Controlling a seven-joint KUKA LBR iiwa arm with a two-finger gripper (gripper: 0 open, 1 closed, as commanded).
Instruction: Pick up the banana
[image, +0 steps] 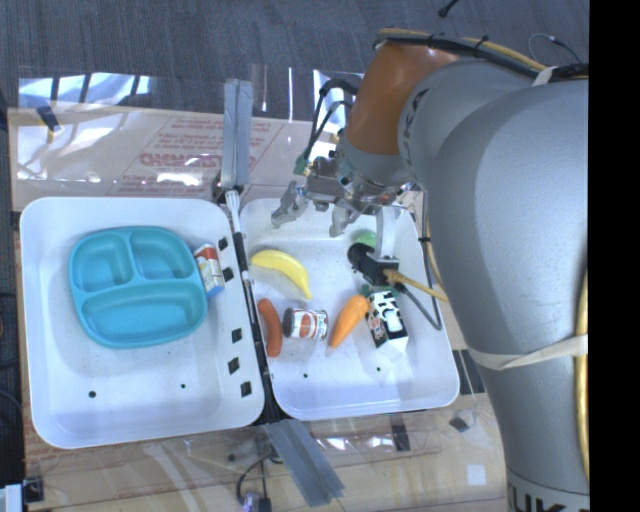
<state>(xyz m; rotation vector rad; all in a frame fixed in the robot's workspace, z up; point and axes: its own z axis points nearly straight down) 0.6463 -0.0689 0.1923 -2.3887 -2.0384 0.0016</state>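
Note:
The yellow banana (283, 270) lies in the right bin (420, 385), near its upper left, curved and pointing down to the right. My gripper (313, 213) hangs above the bin's far edge, up and to the right of the banana and apart from it. Its fingers are spread open with nothing between them.
Below the banana lie a reddish sausage (270, 327), a small can (305, 323), an orange carrot (348, 318) and a black-and-white carton (386, 320). A green thing (365, 240) peeks out by the wrist. The left bin (50, 400) holds a blue divided plate (135, 285) and a small can (210, 270).

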